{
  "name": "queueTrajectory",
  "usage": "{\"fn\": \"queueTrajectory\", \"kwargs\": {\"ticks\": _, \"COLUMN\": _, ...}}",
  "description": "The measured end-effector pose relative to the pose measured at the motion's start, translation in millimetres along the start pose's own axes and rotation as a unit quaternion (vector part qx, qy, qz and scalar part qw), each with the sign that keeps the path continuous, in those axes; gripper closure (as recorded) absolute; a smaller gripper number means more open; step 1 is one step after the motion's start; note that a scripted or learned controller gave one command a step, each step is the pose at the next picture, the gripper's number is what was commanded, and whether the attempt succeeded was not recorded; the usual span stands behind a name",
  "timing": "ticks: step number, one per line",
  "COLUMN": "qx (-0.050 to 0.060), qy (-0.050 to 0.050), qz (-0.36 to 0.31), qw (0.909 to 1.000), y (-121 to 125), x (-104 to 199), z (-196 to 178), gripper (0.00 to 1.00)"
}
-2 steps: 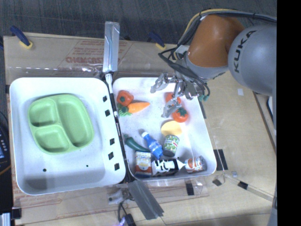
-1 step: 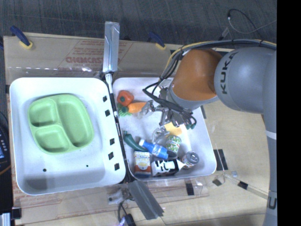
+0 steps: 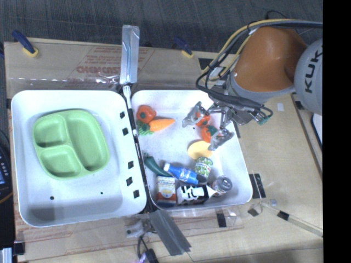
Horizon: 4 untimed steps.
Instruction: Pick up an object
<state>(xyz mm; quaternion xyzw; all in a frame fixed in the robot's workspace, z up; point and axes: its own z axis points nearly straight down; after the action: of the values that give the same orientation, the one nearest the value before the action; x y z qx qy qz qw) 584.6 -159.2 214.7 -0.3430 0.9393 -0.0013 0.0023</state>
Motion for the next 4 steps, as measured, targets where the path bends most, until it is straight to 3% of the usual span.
{"fn": "queueTrajectory", "kwargs": {"ticks": 1, "qx": -0.003, "qy": 0.002, "qz": 0.051, "qw": 0.9987, "y": 23.9, "x": -73.9, "z": 104.0, "gripper": 0.0}}
{"fn": "queueTrajectory", "kwargs": {"ticks": 2, "qx": -0.001, "qy": 0.0, "qz": 0.051, "qw": 0.9987, "y": 22.5, "x": -75.3, "z": 91.5, "gripper": 1.0}}
{"fn": "queueTrajectory", "kwargs": {"ticks": 3, "qx": 0.001, "qy": -0.001, "qz": 0.114, "qw": 0.9935, "y": 19.5, "x": -77.4, "z": -34.4, "gripper": 1.0}}
{"fn": "queueTrajectory", "kwargs": {"ticks": 4, "qx": 0.0, "qy": 0.001, "qz": 0.114, "qw": 0.9935, "y": 20.2, "x": -77.0, "z": -32.4, "gripper": 0.0}}
